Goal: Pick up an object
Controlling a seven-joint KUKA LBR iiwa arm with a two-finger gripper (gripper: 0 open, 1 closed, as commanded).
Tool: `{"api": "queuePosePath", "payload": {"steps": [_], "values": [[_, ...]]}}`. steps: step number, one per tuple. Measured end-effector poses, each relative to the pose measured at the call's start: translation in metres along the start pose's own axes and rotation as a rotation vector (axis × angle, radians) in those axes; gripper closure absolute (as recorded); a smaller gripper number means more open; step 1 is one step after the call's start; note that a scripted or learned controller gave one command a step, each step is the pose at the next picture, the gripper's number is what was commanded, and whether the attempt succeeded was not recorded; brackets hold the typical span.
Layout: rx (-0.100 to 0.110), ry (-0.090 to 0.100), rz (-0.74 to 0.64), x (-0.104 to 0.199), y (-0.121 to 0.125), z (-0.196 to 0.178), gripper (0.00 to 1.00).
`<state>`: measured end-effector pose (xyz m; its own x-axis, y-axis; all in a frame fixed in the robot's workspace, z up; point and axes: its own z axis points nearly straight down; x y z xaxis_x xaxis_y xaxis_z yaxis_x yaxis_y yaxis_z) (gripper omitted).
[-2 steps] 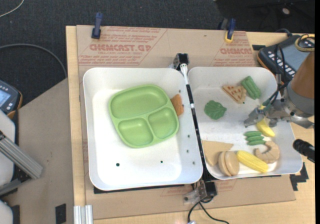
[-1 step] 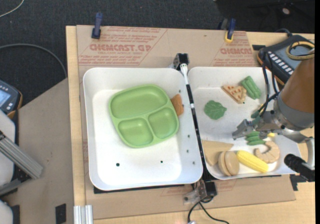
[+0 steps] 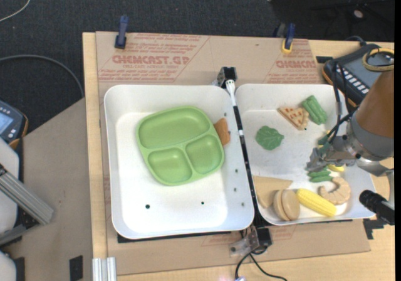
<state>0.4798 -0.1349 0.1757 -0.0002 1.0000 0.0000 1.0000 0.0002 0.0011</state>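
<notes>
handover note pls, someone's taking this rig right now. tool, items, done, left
Tool: low in the right bin, near its right side; finger state unreadable, no grasp confirmed.
Right bin: green leaf, waffle piece, green pepper, yellow corn, round cookie, green bits by the tool.
Left bin: green divided plate, orange piece at its right edge.
Done: nothing visibly lifted.
Left: pick one object.

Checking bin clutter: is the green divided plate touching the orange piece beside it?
Touching. The camera view shows the orange piece tucked against the right rim of the green divided plate, with no white bin floor between them.
</notes>
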Motion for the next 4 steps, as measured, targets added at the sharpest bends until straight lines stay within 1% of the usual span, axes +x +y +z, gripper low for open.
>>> {"api": "queuePosePath", "payload": {"steps": [1,2,3,4], "values": [[-0.005,0.004,-0.01,0.089,0.001,-0.064,1.0],[-0.003,0.004,-0.01,0.182,0.0,-0.096,1.0],[-0.011,0.004,-0.006,0.226,0.001,-0.196,1.0],[-0.004,0.0,0.002,0.204,0.0,-0.215,1.0]]}}
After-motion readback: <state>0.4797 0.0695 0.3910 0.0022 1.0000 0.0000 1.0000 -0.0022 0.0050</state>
